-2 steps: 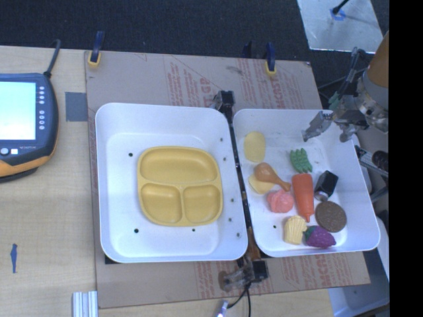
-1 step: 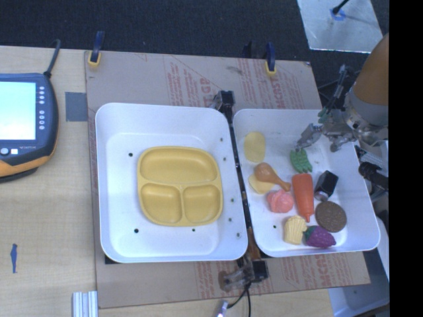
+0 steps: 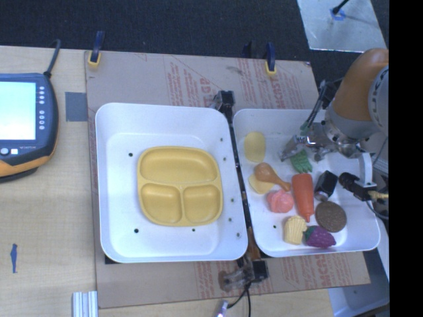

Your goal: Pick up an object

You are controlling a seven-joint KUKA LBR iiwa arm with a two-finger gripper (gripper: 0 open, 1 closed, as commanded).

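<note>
The right bin (image 3: 264, 121) holds several toy foods. My gripper (image 3: 301, 147) hangs low over its far middle, right above a green piece (image 3: 302, 162) and touching or nearly touching it. Just in front lies an orange carrot (image 3: 303, 195). To the left are a pale yellow piece (image 3: 255, 145), a tan drumstick (image 3: 268, 175) and a pink piece (image 3: 280, 201). Along the near edge sit a corn cob (image 3: 295, 230), purple grapes (image 3: 320, 237) and a brown round disc (image 3: 330, 216). I see nothing lifted off the bin floor.
The left bin (image 3: 112, 127) holds a yellow divided plate (image 3: 180, 184). A tablet-like pendant (image 3: 23, 121) rests on the bench at far left. Clamps hold the cardboard sheet at the bench's far edge. The arm (image 3: 360, 98) enters from the right over the right bin's far corner.
</note>
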